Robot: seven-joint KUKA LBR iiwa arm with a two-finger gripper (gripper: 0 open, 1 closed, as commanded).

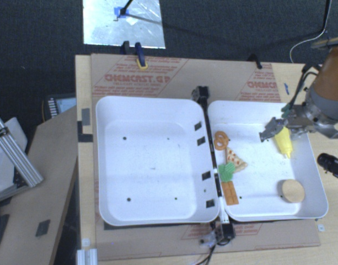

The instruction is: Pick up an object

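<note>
In the right bin (251, 110), a yellow oblong object (283, 142) lies near the right wall. My gripper (272, 129) hangs over the bin just left of and above the yellow object's upper end, very close to it. Whether the two touch is unclear. A round tan disc (291, 190) rests in the bin's front right corner. Along the left wall lie an orange pretzel-shaped piece (221, 140), a small pizza-slice piece (235, 160), a green leafy piece (226, 171) and an orange-brown strip (230, 192).
The left bin (152, 106) sits beside the right one, with black clips (202, 141) along the shared divider. A foil-like sheet (123, 14) lies beyond the bench at the back. A metal rail (11, 153) stands at the far left.
</note>
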